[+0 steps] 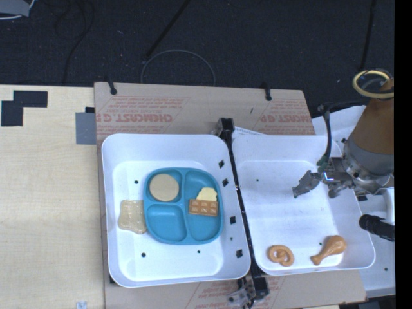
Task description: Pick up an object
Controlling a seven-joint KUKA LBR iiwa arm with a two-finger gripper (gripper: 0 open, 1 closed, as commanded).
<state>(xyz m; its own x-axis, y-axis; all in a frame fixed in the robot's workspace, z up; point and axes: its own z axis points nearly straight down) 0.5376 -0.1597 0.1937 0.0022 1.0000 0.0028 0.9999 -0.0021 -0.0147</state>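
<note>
Right bin (283,172): holds a pretzel (280,255) and a drumstick (329,248), both near its front wall, a little apart from each other.
Hand (314,184): hangs over the right side of the right bin, above bare floor, well back from both pieces. Nothing is seen between its fingers; whether they stand apart or together I cannot tell from this slant.
Likely target: the drumstick, judged nearest to the hand's side of the bin, with the pretzel a fair second choice.
Drumstick, handling: looks like a toy of hard plastic, so probably light, stiff and a bit slick. The fat end may roll or squirt out under a pinch. The narrow shank towards the left looks like the better hold, fingers set across it.
Pretzel, handling: flat, with loops and holes, likely light and rigid. It lies low on the floor, so a hold across one outer loop seems best.
Risk: both sit close to the front wall, which may block one finger.
Left bin (122,172): carries a blue divided plate (174,227) with a round biscuit (163,187) and a waffle piece (204,206); a pale toast slice (132,216) lies beside the plate.
</note>
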